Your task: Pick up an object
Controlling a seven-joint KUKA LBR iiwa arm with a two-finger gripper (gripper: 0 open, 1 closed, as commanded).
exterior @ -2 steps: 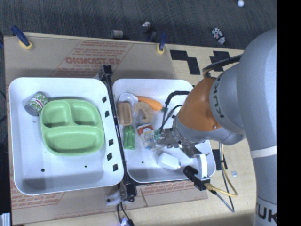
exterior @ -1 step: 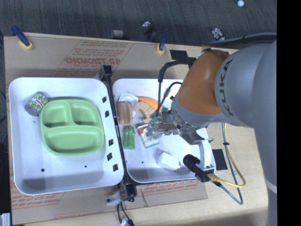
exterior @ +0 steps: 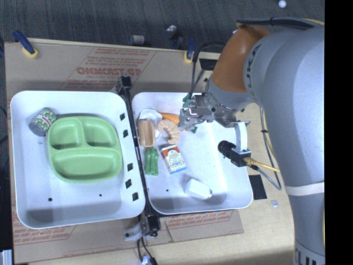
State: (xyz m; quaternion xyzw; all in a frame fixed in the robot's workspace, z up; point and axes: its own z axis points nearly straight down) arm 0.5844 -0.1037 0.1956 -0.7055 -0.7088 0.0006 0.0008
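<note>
Camera view shows the croissant [exterior: 168, 129] lying in the right bin [exterior: 237, 195], touching a carrot [exterior: 170, 116] and close beside a hotdog bun [exterior: 145, 132]. Just above hangs the gripper [exterior: 188, 116]; whether its fingers are spread or pinching, I cannot tell. Nothing looks lifted, so the whole pick remains.

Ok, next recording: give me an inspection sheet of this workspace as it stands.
Surface: bench with brown printed sheet; two white bins, left bin, right bin.
Job's things: right bin holds carrot, bread roll, green item, small carton, white block.
Clutter: green divided plate and can in left bin.
Claw: claw above right bin's upper part.
Cables: yellowish cable at right.
Surroundings: dark floor.
</note>
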